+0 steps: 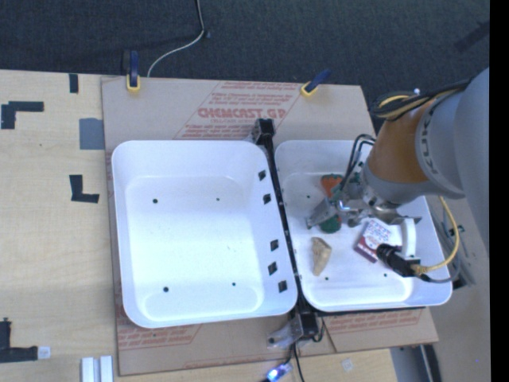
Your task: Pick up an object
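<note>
Tan lumpy object (320,255) (right bin (350,293)).

Two white bins are seen: left bin (191,229), right bin (358,293). In the right bin, approx. four loose objs are counted: one tan lump (320,255), one green obj (329,224), one orange obj (332,184), one red-and-white packet (371,237). Two clamps are seen at the far board edge: one (132,70), another (316,82).

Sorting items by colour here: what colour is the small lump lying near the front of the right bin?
Pale tan, like a stone, seen in the camera view.
</note>
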{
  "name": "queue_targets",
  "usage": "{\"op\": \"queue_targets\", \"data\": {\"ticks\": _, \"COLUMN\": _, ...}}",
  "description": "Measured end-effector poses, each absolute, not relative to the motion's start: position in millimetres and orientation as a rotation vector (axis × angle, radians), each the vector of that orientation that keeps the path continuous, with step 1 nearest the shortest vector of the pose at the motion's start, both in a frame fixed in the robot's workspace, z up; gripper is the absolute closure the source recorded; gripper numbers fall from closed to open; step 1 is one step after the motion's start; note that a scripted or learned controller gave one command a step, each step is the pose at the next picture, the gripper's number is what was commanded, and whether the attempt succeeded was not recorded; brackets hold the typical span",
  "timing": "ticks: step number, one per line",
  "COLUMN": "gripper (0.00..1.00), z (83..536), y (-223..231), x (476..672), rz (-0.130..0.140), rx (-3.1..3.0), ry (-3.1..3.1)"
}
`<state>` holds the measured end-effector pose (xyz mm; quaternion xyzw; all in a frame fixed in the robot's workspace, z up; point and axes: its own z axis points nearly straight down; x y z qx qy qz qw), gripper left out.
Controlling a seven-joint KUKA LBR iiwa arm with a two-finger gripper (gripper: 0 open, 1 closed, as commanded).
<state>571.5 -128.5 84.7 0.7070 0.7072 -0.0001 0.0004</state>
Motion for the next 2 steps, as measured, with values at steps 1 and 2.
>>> {"op": "queue_targets", "data": {"ticks": 1, "gripper": 1.00, "z": 96, "y": -128, "x": 573.0, "rz": -0.001, "rx": 2.218, "ry": 2.220}}
{"op": "queue_targets", "data": {"ticks": 2, "gripper": 1.00, "z": 190, "y": -37, "x": 559.5, "rz": 0.011, "rx": 2.208, "ry": 2.232}}
